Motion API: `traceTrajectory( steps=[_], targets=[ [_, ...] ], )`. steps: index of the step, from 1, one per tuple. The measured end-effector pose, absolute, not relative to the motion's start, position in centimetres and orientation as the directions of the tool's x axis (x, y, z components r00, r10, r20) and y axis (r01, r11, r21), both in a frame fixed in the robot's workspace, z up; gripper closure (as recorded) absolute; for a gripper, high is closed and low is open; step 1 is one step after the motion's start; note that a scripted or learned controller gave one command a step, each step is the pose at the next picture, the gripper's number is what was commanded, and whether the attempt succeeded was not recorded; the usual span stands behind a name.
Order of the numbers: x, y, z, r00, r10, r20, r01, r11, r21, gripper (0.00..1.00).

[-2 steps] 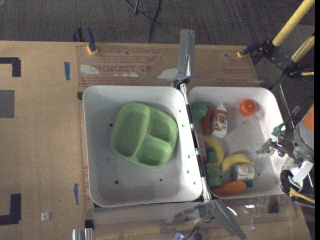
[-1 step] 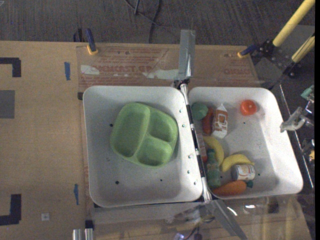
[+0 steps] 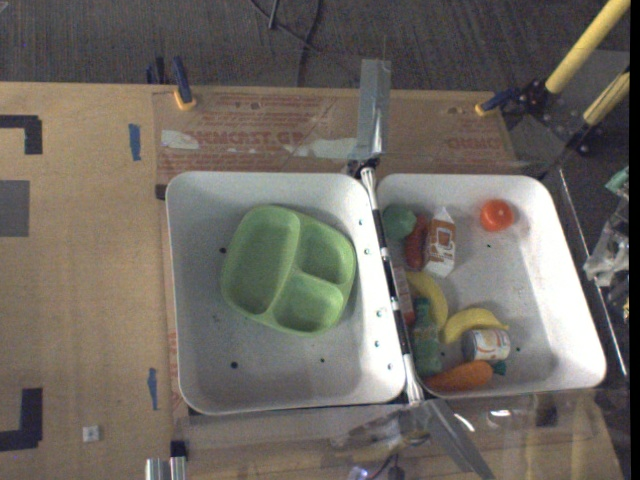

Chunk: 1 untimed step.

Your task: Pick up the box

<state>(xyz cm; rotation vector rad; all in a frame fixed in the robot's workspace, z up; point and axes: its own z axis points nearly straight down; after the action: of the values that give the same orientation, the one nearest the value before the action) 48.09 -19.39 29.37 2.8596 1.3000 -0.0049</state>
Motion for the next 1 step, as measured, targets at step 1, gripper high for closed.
traceTrajectory(
  steps=[1],
  targets=[
    [48.09,-19.38,29.37,0.658,0.753,-0.003,0.753,-0.658,-0.001,0.0]
  ],
)
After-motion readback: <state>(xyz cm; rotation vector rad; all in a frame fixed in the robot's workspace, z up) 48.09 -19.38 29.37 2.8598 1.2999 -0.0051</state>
